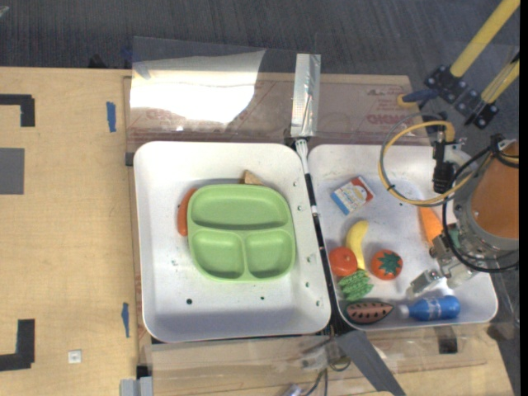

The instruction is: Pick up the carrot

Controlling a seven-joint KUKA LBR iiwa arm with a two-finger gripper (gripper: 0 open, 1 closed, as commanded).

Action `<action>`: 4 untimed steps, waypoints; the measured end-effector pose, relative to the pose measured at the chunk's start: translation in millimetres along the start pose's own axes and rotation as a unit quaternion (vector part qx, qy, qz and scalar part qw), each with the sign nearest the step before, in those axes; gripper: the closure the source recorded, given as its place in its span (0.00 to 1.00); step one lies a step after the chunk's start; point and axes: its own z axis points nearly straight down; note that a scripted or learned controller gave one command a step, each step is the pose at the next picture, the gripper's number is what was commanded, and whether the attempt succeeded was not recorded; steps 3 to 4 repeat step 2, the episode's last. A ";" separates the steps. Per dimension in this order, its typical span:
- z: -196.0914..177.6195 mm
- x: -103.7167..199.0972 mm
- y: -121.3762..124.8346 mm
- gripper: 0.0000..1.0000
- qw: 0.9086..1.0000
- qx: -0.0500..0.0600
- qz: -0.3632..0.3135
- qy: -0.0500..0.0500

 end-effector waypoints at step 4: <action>12.7 -14.5 -1.1 1.00 0.999 0.005 -0.032 0.001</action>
